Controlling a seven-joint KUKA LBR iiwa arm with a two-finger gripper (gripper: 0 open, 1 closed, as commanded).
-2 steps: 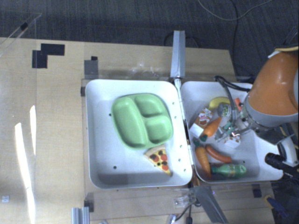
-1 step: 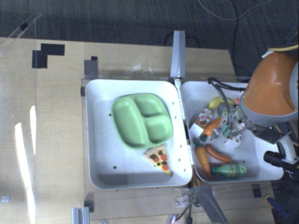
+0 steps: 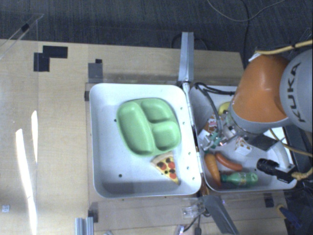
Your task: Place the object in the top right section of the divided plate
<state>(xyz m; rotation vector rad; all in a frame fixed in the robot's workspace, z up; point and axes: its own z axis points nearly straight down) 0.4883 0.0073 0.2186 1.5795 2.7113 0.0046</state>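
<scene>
A green divided plate (image 3: 149,125) lies in the left bin (image 3: 105,146), its two small sections on the right side and the large one on the left. All three sections are bare. My gripper (image 3: 215,137) hangs low over the right bin (image 3: 244,188), under the orange wrist band, just above an orange carrot (image 3: 212,165) and a red sausage (image 3: 229,161). The arm's bulk covers the gripper's tip, and I see nothing held in it.
A toy pizza slice (image 3: 166,166) lies in the left bin just below the plate. A green bottle (image 3: 238,178) lies along the right bin's near wall. A yellow object (image 3: 224,107) peeks out beside the arm. A metal divider post (image 3: 186,58) stands between the bins.
</scene>
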